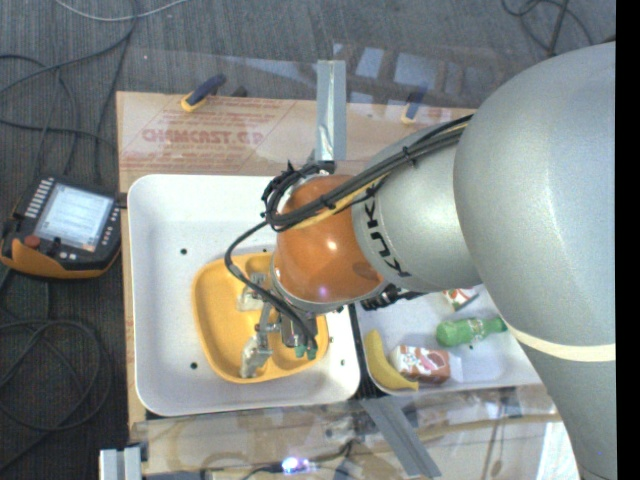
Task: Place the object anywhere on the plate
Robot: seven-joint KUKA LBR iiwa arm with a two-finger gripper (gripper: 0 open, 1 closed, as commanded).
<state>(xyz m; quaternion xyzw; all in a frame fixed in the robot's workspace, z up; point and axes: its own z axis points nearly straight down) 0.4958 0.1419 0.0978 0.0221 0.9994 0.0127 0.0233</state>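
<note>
The gripper (268, 340) hung low over the yellow plate (215, 313), which lay in the left bin (160, 268). Its metal fingers pointed down at the plate's near side, and something pale sat at their tips (252, 360), but the view was too cluttered to tell whether that was the object or part of the fingers, or how wide they stood. The arm (480, 218), with its orange band (320, 253), covered much of the right bin (490, 373), where a banana (385, 366), a green bottle (468, 330) and a red-and-white packet (424, 362) lay together. Both bins rested on a bench topped with cardboard (200, 138). A handheld control unit (65, 228) and loose cables lay on the grey carpet to the left.
</note>
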